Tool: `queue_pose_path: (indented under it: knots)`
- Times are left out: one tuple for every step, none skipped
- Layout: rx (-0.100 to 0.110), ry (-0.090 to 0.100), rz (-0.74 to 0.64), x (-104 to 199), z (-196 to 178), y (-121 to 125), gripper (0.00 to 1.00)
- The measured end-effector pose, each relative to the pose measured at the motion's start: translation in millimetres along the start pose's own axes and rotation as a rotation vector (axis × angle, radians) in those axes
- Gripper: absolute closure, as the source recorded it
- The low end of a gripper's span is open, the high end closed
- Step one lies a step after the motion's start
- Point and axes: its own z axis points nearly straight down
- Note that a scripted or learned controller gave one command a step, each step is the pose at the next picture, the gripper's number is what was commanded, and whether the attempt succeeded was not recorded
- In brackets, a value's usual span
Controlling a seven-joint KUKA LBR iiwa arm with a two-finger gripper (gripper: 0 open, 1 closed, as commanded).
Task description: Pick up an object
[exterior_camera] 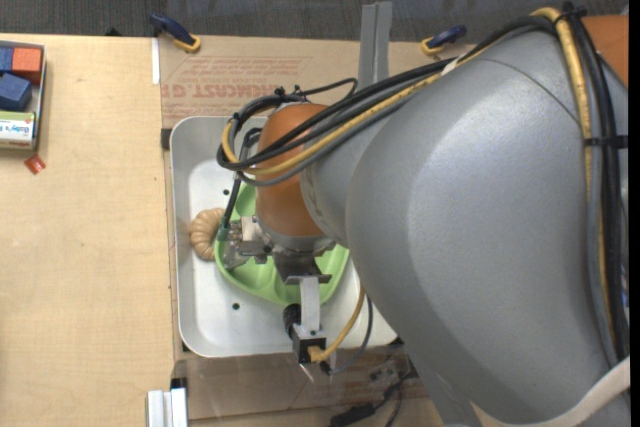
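My gripper reaches straight down into the left white bin, with the orange wrist band right above it. It sits over the left part of a bright green plastic object lying on the bin floor. A tan ridged toy, curled like a grub, lies just left of the gripper, touching the green object's edge. The wrist hides the gripper's tips, so I cannot see whether anything is held. The grey arm covers the right bin.
A cardboard sheet lies behind the bins, held by blue and yellow clamps. On the wooden bench at far left stands a small box of blue and red blocks, with a small red piece near it.
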Motion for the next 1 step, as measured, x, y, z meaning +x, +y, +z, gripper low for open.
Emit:
queue_pose_path:
  knots:
    - [0.008,-0.008,-0.002,4.9,1.8,72.1,0.0]
